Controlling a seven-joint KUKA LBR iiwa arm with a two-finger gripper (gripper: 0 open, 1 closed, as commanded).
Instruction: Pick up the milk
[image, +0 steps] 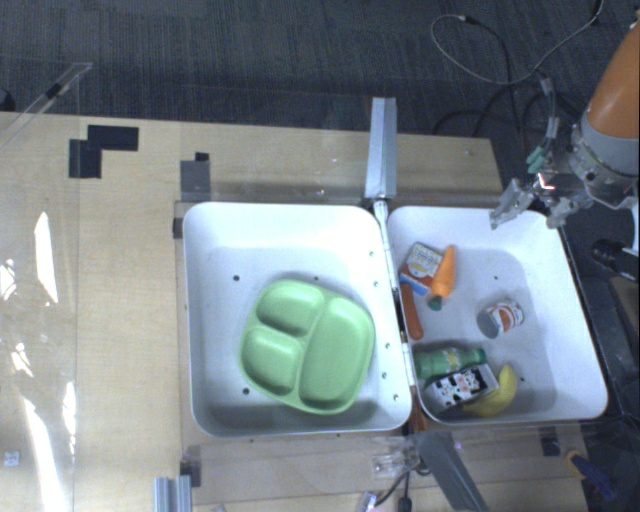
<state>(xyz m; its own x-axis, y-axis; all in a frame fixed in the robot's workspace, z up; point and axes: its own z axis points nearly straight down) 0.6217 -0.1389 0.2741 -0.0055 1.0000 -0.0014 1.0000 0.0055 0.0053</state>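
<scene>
Left bin (200, 300) holds a green divided plate (308, 345). Right bin (560, 330) holds the milk carton (464, 386), banana (497, 394), carrot (443, 273) and can (500, 317). End effector (530, 205) hovers above, fingers apart, holding nothing.

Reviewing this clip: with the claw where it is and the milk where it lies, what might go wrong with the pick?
1. The milk carton lies wedged between the green bottle and the banana at the right bin's near edge; the claw may catch a neighbour instead.
2. The claw hovers above the bin's far rim, so its path likely crosses the can and could knock it.
</scene>
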